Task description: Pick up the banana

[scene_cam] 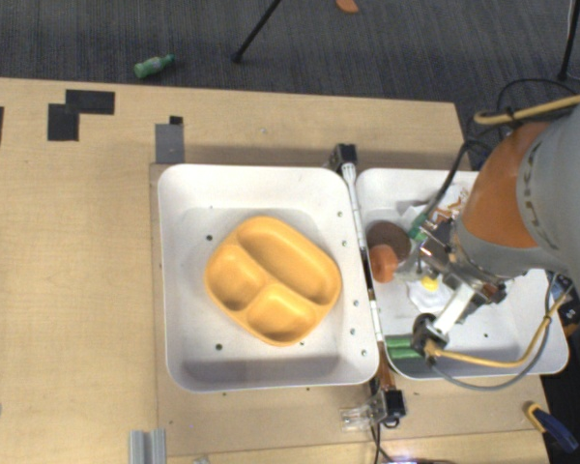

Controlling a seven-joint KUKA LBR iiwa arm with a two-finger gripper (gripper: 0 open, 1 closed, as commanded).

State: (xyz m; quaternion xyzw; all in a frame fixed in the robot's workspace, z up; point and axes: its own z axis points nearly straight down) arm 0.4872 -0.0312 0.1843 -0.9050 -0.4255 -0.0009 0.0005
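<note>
Claw [433, 264] is down inside the right bin [522, 341], over the bin's left half, with the grey arm [551, 191] and its orange band covering the bin's upper right. Clenched or released: can't tell, the wrist blocks the tip.

Banana [428, 284]: only a small yellow patch shows, near the middle of the right bin, right under the claw hardware. The rest is hidden, so the ID is tentative. Can't tell if it's touching the claw.

- Orange-brown round item [381, 262] sits at the right bin's left wall, just beside the claw.
- Dark brown round item [387, 232] is also at that left wall, touching the top of the orange-brown one.
- Green item [400, 348] lies in the right bin's lower left corner.
- White bar [453, 307] with a black end slants from the bin's middle towards that corner. Can't tell if it's part of the claw.
- Yellow cable [483, 362] runs along the right bin's bottom edge.
- Left bin [174, 259] sits flush against the right bin's left wall and holds a yellow divided tray [273, 278].
- Both bins are on the tan counter [68, 288].
</note>
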